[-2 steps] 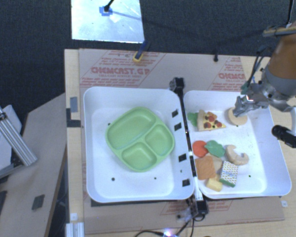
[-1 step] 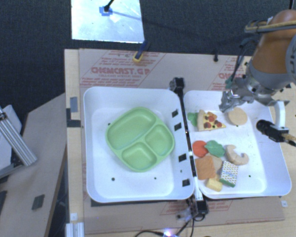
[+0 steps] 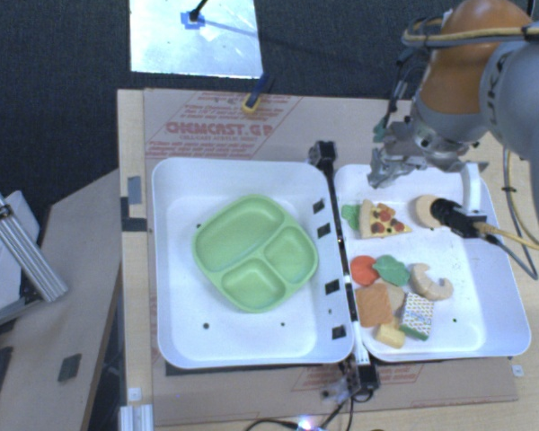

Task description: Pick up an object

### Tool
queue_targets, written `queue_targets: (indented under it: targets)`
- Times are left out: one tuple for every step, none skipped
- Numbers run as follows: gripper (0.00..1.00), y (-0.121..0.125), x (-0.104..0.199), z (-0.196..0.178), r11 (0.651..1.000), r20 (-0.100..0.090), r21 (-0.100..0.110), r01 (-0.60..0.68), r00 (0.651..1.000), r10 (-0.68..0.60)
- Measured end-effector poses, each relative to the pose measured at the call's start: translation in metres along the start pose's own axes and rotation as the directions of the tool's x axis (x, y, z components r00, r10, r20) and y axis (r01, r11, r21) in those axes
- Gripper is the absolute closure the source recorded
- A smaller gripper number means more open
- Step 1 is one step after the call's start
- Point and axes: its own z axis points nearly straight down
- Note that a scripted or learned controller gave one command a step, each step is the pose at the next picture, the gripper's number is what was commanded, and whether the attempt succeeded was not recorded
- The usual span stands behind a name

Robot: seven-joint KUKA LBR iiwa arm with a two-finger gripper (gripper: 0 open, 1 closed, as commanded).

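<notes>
Gripper: the grey two-finger gripper (image 3: 388,174) is seen hanging over the far left corner of the right shallow white bin (image 3: 503,317); whether it is released or clenched cannot be told, and nothing is seen between its tips.
Arm: the grey arm with the orange band (image 3: 467,39) is seen reaching in from the right, above and behind the gripper.
Pizza slice: a flat triangular toy pizza slice (image 3: 380,220) with red dots is seen just below the gripper, on the bin floor. Its long axis runs roughly left to right, the narrow tip turned left and the wider crust edge right.
Green piece: a small green leaf-shaped toy (image 3: 350,213) is seen touching the slice's left tip, below and left of the gripper.
Round piece: a tan round toy (image 3: 423,210) is seen to the gripper's lower right, beside a black cylindrical part (image 3: 453,216).
Pile: a red disc (image 3: 363,268), an orange-brown slab (image 3: 374,304) and other toy foods are seen well below the gripper.
Left bin: a light green three-compartment plate (image 3: 254,252) is seen in the left shallow white bin (image 3: 175,330), well to the gripper's lower left.
</notes>
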Motion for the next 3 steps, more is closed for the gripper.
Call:
queue_targets:
  targets:
    - [1.00, 0.011, 0.049, 0.013, 1.000, 0.001, 0.002, -0.001, 1.000, 0.001]
    - [1.00, 0.035, 0.103, 0.006, 1.000, 0.000, 0.000, -0.001, 1.000, 0.001]
    - [1.00, 0.036, 0.146, 0.003, 1.000, 0.000, 0.002, -0.002, 1.000, 0.002]
